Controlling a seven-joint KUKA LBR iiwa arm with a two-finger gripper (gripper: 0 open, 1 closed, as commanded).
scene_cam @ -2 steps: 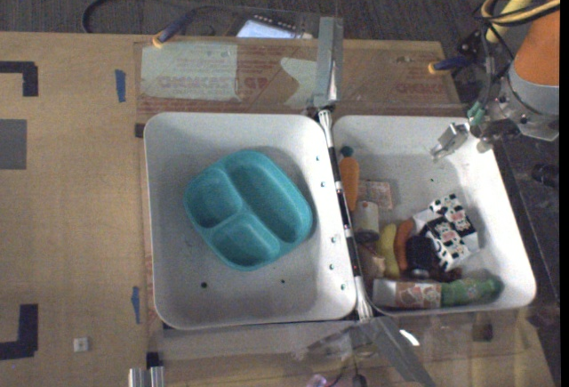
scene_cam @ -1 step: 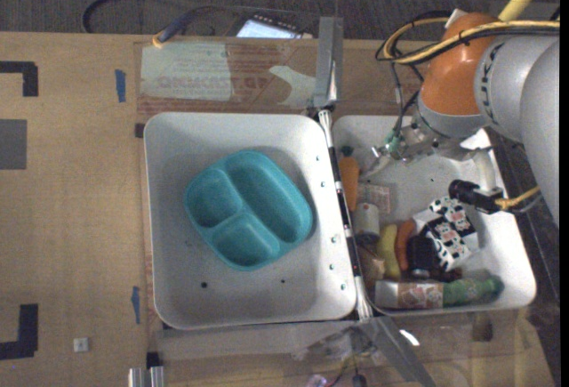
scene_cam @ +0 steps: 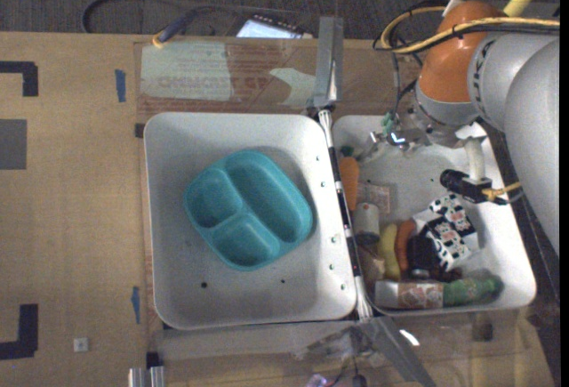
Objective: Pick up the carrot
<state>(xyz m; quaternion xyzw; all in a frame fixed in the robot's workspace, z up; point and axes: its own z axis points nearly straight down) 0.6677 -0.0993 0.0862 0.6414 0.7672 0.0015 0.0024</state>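
From my remote seat I see the brown cardboard-covered table [scene_cam: 71, 225] with black tape marks at its far left and short blue tape strips near the left bin. The left shallow white plastic bin [scene_cam: 178, 283] holds one thing, a teal three-compartment plastic plate [scene_cam: 249, 209] lying flat, a bit above the bin's middle. A grey metal divider rail [scene_cam: 327, 65] runs down between the two bins. The right shallow white plastic bin [scene_cam: 516, 243] is crowded. The orange tapered carrot [scene_cam: 348, 181] lies along that bin's left wall, in its upper-left part, pointing up and down in the view, just beside the rim and apart from the end effector. Below the carrot sits a small pale packet [scene_cam: 377, 196], then a small white cylinder [scene_cam: 366, 218], then a yellow banana-like piece [scene_cam: 388, 240] touching a red-orange piece [scene_cam: 405, 245] on its right. Further right is a black-and-white patterned carton [scene_cam: 452, 227] resting on a dark object. Along the bottom wall a green bottle with a pale label [scene_cam: 436, 292] lies on its side. The grey arm with its orange band [scene_cam: 453, 56] comes in from the right over the bin's top edge. The end effector [scene_cam: 396, 134] hangs over the upper part of the right bin, up and to the right of the carrot, with nothing visibly between its fingers; I cannot tell if they are apart or together.
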